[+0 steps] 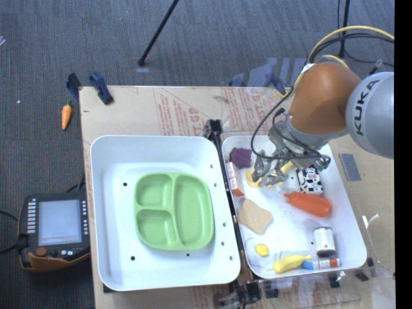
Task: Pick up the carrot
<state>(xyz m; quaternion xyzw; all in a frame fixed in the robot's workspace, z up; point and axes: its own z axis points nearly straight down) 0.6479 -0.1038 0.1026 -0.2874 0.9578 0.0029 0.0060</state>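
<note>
The carrot [309,203], orange and stubby, lies in the right bin [351,221] toward its right side, pointing left. My gripper [270,172] hangs low over the bin's upper middle, above a yellow item [252,181], up and to the left of the carrot and apart from it. Its fingers [260,171] stand open with nothing gripped between them. A second small carrot [65,116] lies on the floor far left of the bench.
The right bin also holds a purple piece [240,156], a cow-patterned block [313,180], a bread slice [255,216], a banana [290,261] and a can [324,240]. A green divided plate [174,211] sits in the left bin [109,172].
</note>
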